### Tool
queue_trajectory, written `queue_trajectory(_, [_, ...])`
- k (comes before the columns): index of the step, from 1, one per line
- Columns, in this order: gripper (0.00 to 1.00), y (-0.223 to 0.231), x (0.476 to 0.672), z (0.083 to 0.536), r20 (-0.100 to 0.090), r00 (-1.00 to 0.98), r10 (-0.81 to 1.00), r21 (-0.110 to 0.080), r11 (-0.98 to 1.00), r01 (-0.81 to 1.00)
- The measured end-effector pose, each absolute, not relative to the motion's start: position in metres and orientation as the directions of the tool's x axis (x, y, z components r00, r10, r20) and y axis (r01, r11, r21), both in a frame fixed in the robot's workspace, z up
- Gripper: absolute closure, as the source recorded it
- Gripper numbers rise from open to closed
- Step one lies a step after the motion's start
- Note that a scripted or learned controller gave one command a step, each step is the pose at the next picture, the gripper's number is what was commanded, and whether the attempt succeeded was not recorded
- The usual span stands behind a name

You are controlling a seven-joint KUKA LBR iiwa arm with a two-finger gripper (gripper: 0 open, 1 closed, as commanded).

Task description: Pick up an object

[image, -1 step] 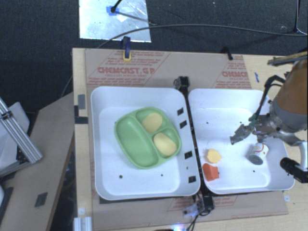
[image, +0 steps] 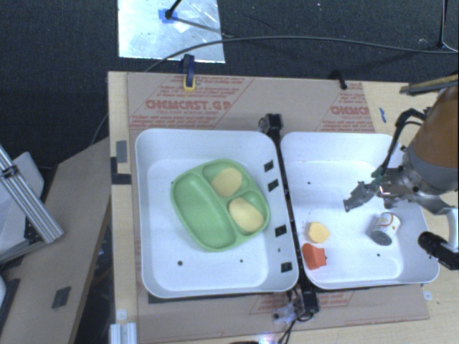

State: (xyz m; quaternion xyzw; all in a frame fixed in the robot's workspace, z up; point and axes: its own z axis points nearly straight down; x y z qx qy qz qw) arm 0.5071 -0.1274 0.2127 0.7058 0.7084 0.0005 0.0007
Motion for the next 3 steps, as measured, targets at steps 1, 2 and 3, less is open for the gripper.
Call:
queue_trajectory(1, [0.00,-0.130,0.504,0.170,0.001,-0.001,1.000,-0.003,0.001,1.000])
queue_trajectory(2, [0.00,-0.126,0.495,0.121,0.002,-0.001,1.000,-0.004,0.001,1.000])
queue_trajectory(3, [0.00,-0.126,0.498,0.087,0.001,0.000,1.000,0.005,0.000,1.000])
